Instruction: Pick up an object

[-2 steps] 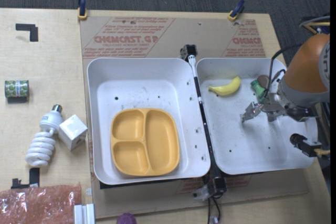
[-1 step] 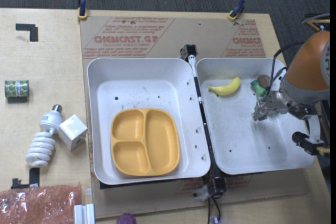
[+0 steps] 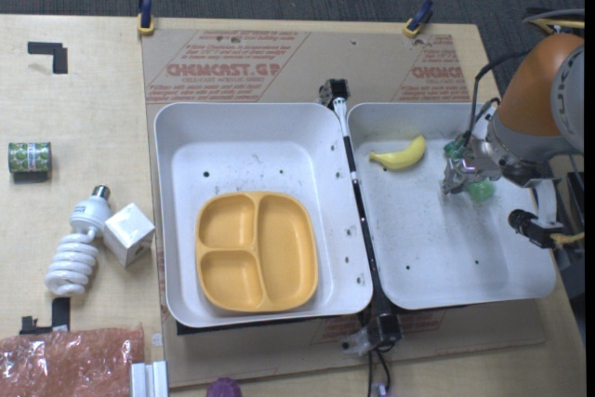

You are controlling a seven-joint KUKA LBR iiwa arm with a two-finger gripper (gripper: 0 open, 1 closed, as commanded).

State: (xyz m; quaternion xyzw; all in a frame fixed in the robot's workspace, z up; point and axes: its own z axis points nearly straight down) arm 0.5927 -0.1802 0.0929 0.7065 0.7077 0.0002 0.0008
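Note:
A yellow banana (image 3: pixel 401 154) lies in the far part of the right bin (image 3: pixel 446 279). A small green object (image 3: pixel 480 191) sits near that bin's right side, partly covered by my gripper (image 3: pixel 456 179), which is down at the bin floor right against it. I cannot make out how the gripper stands around the green object. The arm's orange band (image 3: pixel 535 98) rises to the right of it.
The left bin (image 3: pixel 177 200) holds a yellow divided plate (image 3: pixel 256 250). On the bench to the left lie a spiral light bulb (image 3: pixel 76 246), a white cube (image 3: pixel 129 233), a green can (image 3: pixel 29 159) and a pink mesh bag (image 3: pixel 70 363).

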